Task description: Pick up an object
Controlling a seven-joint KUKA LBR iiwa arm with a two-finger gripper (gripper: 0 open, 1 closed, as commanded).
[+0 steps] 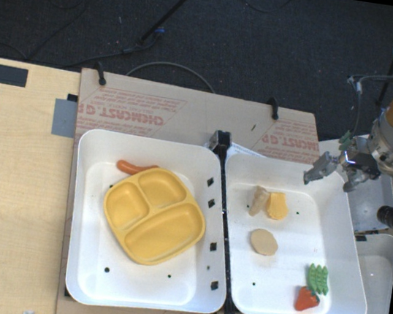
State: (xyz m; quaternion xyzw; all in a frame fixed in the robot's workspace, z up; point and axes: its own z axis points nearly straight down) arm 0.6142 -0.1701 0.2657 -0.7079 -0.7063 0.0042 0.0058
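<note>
Red and green, the toy strawberry (312,288) sits nearest in the right bin (349,243); beyond it the tan disc (264,242), then the yellow block (277,206). I'd target the disc, isolated, descending straight down. My gripper (336,169) hangs spread open and empty above the bin's far right rim, well apart from it.

The only legible marking I find is red lettering printed on the cardboard sheet (188,118) under my two bins. It appears upside down from this camera; one print sits above the left bin (94,173) and a second, slanted print above the right bin (342,220). The characters look like "CHEMCOZT. G P" (the reading is uncertain, since the letters are inverted and small). A further red print shows on the cardboard's near edge, too cropped to read.
</note>
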